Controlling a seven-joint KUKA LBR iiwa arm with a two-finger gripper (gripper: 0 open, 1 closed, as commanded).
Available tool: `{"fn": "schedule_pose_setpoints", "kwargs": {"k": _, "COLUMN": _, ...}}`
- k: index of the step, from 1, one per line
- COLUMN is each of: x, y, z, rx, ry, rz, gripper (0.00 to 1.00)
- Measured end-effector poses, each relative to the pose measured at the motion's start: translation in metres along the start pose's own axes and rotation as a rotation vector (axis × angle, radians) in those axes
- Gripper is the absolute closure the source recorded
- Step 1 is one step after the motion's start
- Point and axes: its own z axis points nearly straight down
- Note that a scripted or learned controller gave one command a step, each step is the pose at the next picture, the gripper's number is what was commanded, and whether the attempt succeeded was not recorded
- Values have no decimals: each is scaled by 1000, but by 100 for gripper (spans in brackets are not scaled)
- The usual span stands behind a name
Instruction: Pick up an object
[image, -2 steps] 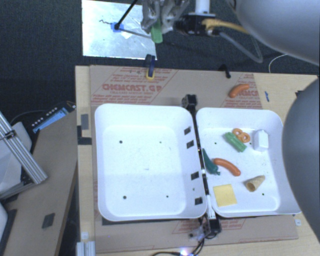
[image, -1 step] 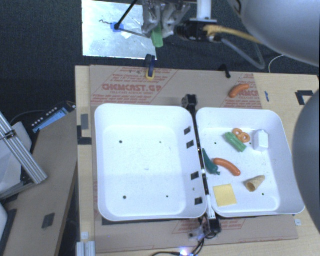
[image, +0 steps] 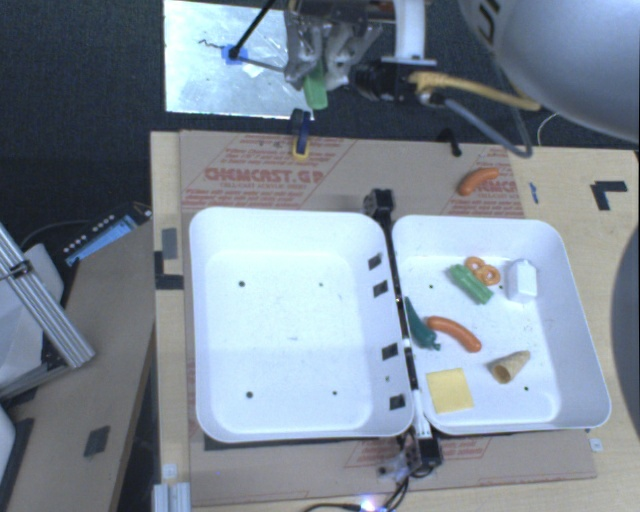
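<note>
My arm (image: 560, 60) fills the far right corner, a broad grey bulk with a yellowish cable (image: 480, 92) running left along it toward my wrist.

Below it lies the bench (image: 330, 170), a brown board with red lettering, bearing the two white bins side by side. The left bin (image: 290, 320) shows bare white floor with a few dark dots. The right bin (image: 570, 330) holds the small things, and a row of black clips (image: 392, 350) runs down the seam where the two bins meet.

Beyond the board, at the far edge, is a shiny silver sheet (image: 215, 55) on the dark floor.

My gripper (image: 318, 85) hangs over the far edge of the bench, left of my wrist and well apart from both bins. Between my fingers I pinch a small green piece (image: 316, 92), which hangs down from the tips, clear of the board. Just below it a small blue and yellow clip (image: 300, 135) stands on the board.

In the right bin, going down in size: a yellow square (image: 449, 389) at the near left, an orange sausage (image: 455, 332) just beyond it, a dark green piece (image: 418, 330) touching the sausage's left end, a green stick (image: 469, 283) farther back, a tan cone (image: 509, 367) at the near right, a white block (image: 521, 279) at the far right, and a small orange ring (image: 485, 270) touching the green stick's far end.

Another orange sausage (image: 478, 181) lies on the board beyond the right bin.
</note>
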Motion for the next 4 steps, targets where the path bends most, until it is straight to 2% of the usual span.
{"fn": "schedule_pose_setpoints", "kwargs": {"k": 1, "x": 0, "y": 28, "z": -4, "rx": -4, "ry": -1, "rz": 5, "gripper": 100}}
{"fn": "schedule_pose_setpoints", "kwargs": {"k": 3, "x": 0, "y": -4, "z": -4, "rx": -1, "ry": 1, "rz": 0, "gripper": 100}}
{"fn": "schedule_pose_setpoints", "kwargs": {"k": 4, "x": 0, "y": 10, "z": -4, "rx": -3, "ry": -1, "rz": 4, "gripper": 100}}
